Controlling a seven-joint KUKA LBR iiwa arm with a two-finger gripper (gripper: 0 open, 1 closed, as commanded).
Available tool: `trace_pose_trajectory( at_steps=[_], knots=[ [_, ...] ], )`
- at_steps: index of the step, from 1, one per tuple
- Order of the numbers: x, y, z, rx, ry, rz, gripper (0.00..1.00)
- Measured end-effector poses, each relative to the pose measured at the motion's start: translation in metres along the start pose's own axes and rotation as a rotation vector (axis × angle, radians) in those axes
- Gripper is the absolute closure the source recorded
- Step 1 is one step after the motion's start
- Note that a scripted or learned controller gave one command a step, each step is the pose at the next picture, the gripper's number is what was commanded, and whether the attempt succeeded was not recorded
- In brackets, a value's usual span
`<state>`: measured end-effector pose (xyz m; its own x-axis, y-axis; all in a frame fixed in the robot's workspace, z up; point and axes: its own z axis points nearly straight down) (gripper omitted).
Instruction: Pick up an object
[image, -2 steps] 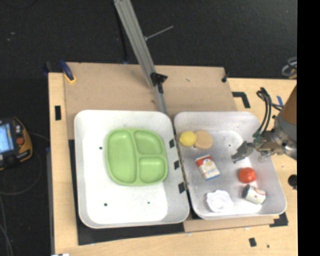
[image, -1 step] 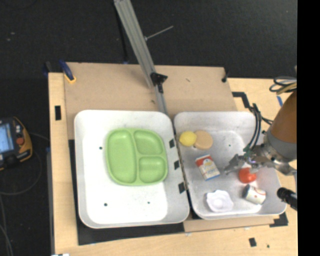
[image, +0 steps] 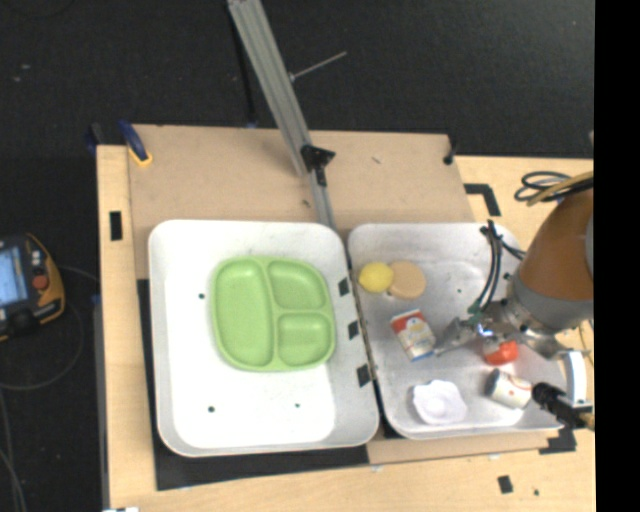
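White cup (image: 439, 402) sits nearest; my gripper (image: 462, 330), finger state I cannot tell, hovers by the small carton (image: 413, 334), probably light and crushable, best pinched across its flat sides.

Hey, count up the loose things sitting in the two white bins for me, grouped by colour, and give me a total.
Green: 1, the divided tray in the left bin
Yellow: 1, the ball
Tan: 1, the round disc
Red and white: 3, the small carton, the piece under the arm, the cylinder
White: 1, the cup-like piece
Total: 7
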<state>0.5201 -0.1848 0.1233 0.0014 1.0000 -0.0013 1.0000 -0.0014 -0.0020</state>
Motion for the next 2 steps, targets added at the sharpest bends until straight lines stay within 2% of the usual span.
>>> trace_pose_trajectory(
  at_steps=[1, 2],
  knots=[
    [-0.002, 0.002, -0.014, -0.01, -0.001, 0.007, 1.0],
    [-0.004, 0.001, -0.056, -0.007, -0.001, -0.002, 1.0]
  ],
)
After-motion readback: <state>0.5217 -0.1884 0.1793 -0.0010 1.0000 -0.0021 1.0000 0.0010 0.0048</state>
